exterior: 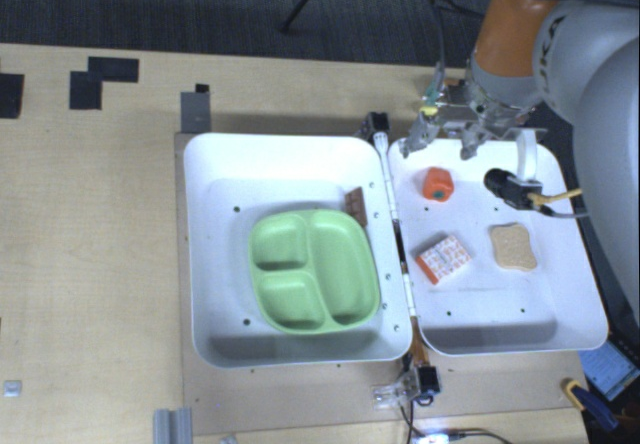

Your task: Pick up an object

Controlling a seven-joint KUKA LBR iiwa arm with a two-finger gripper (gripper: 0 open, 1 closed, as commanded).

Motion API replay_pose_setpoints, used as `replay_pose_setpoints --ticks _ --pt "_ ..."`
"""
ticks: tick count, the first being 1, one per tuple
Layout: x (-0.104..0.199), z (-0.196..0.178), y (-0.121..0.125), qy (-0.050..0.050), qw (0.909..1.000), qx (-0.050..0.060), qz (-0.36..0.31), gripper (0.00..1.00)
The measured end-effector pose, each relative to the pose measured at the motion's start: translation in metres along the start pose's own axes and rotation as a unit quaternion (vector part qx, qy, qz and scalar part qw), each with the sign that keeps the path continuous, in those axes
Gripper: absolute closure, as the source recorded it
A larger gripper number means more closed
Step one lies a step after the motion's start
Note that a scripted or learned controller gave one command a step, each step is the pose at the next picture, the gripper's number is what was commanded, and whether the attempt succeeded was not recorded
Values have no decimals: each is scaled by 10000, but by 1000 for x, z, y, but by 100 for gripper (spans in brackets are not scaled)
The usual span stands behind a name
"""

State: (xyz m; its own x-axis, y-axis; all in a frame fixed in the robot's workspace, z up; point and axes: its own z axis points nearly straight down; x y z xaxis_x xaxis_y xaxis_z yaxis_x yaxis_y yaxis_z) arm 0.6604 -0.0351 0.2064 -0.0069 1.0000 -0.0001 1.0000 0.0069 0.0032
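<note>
Nothing is lifted yet: the claw (441, 137) hangs with its two fingers apart and bare, above the far rim of the right bin (575, 332), so the whole grasp is still to do. The likeliest target, as I judge it, is the small orange block (437, 184), lying in that bin just in front of the claw. It looks squat and rounded, though the view is too coarse to be sure. Farther forward lie a patterned packet (443, 258) and a tan sponge (513, 247).
</note>
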Motion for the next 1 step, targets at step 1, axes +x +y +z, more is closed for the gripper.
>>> replay_pose_setpoints --ticks 1 --pt "-59 121 8 -5 10000 -5 14 0"
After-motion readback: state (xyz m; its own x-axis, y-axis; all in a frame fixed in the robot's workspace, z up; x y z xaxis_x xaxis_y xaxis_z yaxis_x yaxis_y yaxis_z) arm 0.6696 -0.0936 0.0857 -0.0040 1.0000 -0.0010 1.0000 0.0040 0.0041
